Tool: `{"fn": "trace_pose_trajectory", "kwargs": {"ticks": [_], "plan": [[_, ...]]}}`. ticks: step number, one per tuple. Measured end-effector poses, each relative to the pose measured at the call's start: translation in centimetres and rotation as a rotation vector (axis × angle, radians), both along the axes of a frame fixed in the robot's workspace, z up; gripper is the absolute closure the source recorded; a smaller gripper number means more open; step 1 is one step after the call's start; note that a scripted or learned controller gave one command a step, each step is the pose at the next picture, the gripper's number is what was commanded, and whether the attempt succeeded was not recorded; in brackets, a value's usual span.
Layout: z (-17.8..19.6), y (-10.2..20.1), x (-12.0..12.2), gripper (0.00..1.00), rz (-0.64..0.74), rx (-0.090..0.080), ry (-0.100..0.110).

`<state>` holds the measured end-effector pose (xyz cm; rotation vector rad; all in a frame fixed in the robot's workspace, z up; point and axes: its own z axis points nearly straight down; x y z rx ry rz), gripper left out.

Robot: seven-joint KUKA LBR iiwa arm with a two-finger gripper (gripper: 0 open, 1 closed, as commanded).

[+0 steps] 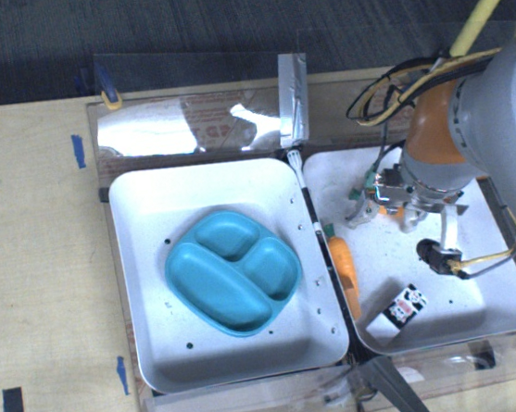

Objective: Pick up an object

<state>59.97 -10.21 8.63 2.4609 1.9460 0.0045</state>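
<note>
Your claw sits low in the right bin; grip state can't be told. Carrot lower left of it, small box below, blue tray far left.

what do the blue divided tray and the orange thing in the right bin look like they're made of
Blue divided tray: likely moulded plastic, smooth matte finish, rounded compartment edges and even colour. Orange thing: carrot-shaped, probably plastic or rubber; uniform colour, too small to be sure.

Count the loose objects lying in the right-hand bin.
2 that I can make out. An orange object lies along the right bin's left wall; a small black-and-white item sits near its front edge. The arm covers the bin's upper part, so more may be hidden.
</note>
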Motion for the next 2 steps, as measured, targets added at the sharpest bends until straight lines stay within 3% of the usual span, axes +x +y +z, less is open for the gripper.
{"fn": "trace_pose_trajectory", "kwargs": {"ticks": [1,2], "plan": [[9.8,1.9,-1.3,0.00,-0.408,0.002,0.004],[3.2,-4.6,3.3,0.00,-0.116,-0.001,0.000]]}}
